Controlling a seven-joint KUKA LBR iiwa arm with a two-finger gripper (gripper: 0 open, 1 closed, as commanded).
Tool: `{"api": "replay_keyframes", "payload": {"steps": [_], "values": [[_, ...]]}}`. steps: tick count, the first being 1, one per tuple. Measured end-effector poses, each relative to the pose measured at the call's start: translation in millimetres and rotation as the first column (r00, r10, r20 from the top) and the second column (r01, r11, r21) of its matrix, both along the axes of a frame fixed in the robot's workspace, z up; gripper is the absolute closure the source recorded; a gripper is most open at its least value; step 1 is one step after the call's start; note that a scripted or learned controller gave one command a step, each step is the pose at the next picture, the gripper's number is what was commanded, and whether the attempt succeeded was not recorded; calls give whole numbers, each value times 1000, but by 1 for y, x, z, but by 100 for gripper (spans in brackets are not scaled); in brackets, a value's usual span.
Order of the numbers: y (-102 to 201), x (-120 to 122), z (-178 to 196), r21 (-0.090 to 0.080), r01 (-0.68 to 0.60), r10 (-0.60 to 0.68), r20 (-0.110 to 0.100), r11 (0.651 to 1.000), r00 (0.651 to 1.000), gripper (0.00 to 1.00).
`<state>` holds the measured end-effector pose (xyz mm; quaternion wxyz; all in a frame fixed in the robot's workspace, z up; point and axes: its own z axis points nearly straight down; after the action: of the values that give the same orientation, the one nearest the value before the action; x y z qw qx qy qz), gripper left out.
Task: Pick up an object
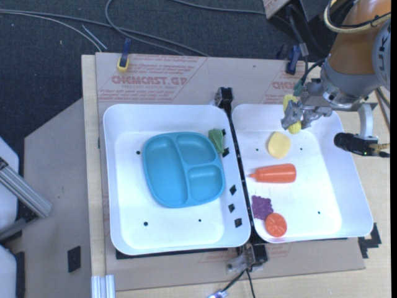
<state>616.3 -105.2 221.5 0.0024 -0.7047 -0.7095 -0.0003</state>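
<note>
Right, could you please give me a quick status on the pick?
Tool over right bin's far end, grip state unclear. Yellow lemon-like toy just beneath, not lifted. Orange carrot lies beside it.

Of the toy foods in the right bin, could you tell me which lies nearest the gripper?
The yellow lemon, just below the gripper; the orange carrot, purple grapes and orange-red fruit lie farther down.

Two white bins (118, 185), a light blue divided plate (183, 168), a green piece (216, 139) at its edge, a pale yellow lump (278, 144), an orange carrot shape (275, 174), a purple grape cluster (261, 207), an orange-red round fruit (276, 225), a grey arm (347, 73) banded in orange, a tan surface (167, 73) printed with red lettering.
</note>
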Motion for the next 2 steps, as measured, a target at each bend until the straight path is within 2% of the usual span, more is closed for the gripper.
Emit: {"api": "replay_keyframes", "payload": {"steps": [1, 2], "values": [[54, -4, 12, -1, 0, 0, 2, 1000, 1000, 100], [108, -12, 0, -1, 1, -1, -1, 1000, 1000, 100]]}}
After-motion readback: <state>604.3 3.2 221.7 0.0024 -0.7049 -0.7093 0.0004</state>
